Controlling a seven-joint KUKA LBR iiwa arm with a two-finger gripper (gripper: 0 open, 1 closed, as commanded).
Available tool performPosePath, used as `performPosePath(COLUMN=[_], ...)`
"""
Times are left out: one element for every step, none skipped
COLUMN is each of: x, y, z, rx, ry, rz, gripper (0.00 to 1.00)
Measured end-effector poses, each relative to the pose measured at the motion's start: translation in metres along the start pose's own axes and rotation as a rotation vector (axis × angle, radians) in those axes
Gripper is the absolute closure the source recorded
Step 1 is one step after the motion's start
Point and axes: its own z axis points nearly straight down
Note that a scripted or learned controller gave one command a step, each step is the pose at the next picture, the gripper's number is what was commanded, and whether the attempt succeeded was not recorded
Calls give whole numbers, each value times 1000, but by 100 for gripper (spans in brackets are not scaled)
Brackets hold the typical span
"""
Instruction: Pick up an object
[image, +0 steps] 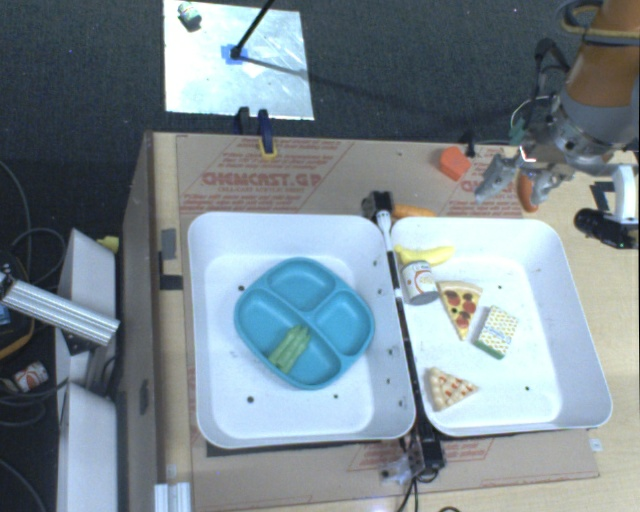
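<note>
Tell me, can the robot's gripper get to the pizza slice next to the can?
Probably yes. The pizza slice lies flat and uncovered in the right bin, apart from the can. The gripper hovers beyond the bin's far edge.

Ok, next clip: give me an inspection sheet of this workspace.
Surface: bench bearing two white bins, left bin and right bin.
Job's things: right bin holds banana, can, two pizza slices, sponge.
Clutter: blue plate with green item in left bin; orange block on bench.
Grippers: gripper above bench, beyond right bin; holds nothing seen.
Cables: loose ones at left.
Surroundings: dark floor, silver sheet.
</note>
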Motion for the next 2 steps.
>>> performPosePath(x=[-13,-7], y=[-31,-74], z=[175,199], rx=[4,2], ry=[0,0], rz=[2,2], gripper=[0,0])
